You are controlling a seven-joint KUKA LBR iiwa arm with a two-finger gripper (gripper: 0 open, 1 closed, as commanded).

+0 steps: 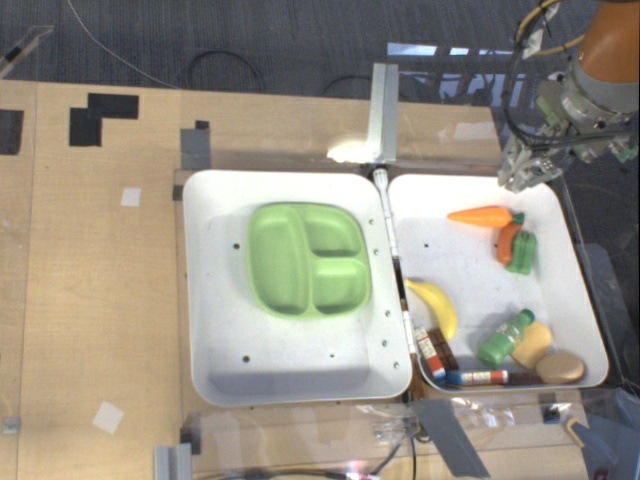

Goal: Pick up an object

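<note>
Bright, even light — glare on bench (345, 151), perhaps slightly soft focus.

The grey arm (600, 78) reaches in from the upper right, orange band above its downward-pointing gripper (524, 171)

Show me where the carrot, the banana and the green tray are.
carrot (478, 217): camera view, middle of its orange body.
banana (437, 307): camera view, middle of its curve.
green tray (283, 263): camera view, its large left compartment.

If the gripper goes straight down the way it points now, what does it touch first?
Probably bare floor of the right bin near its far rim. The gripper hangs above that corner; the carrot lies slightly nearer. Depth is unclear.
</note>
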